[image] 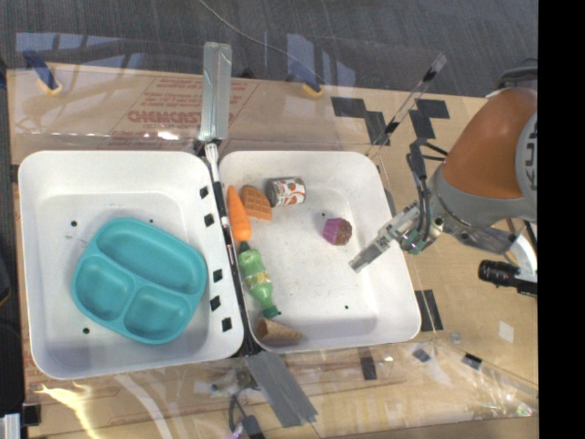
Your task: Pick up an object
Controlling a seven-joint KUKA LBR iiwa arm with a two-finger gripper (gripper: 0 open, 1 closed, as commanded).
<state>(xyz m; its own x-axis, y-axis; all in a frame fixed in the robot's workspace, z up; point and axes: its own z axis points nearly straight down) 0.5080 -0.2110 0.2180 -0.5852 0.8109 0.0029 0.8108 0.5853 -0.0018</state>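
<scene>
My end effector point(366, 256) hung over the right bin point(388, 190), at four o'clock from the purple object point(336, 230); I cannot tell its state.

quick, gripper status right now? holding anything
gripper: over the right bin, near the purple object; nothing seen held; open or closed cannot be told.

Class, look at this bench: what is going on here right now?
A grey robot arm reaches in from the right, its gripper low over the right bin, beside a purple object. Nothing is between its fingers. A carrot, a small can and a green bottle lie nearby. The left bin holds a teal divided plate.
</scene>
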